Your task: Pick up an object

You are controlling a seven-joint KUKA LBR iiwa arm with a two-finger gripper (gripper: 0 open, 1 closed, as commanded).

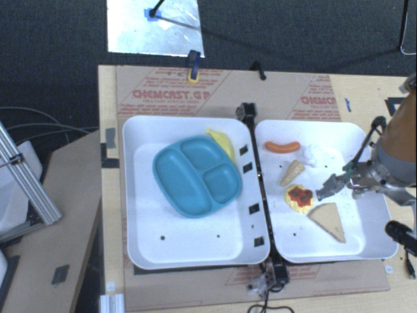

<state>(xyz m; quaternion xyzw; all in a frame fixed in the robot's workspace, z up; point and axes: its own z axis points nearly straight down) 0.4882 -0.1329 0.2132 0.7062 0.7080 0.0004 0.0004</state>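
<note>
The right bin (352, 135) holds a sausage (282, 147), a cone-shaped wedge (292, 171), a small pizza piece with red topping (300, 197) and a tan sandwich triangle (329, 221). A clear crumpled item (317, 155) lies near the sausage. My gripper (328, 188) reaches in from the right, low over the right bin, its tip just right of the pizza piece and above the sandwich triangle. Nothing shows between its fingers.
The left bin (140, 240) holds a blue divided plate (195, 175) with a yellow banana (221, 142) tucked behind it. A black divider with clips (255, 188) runs between the bins. The arm's body (394, 155) covers the right bin's right edge.
</note>
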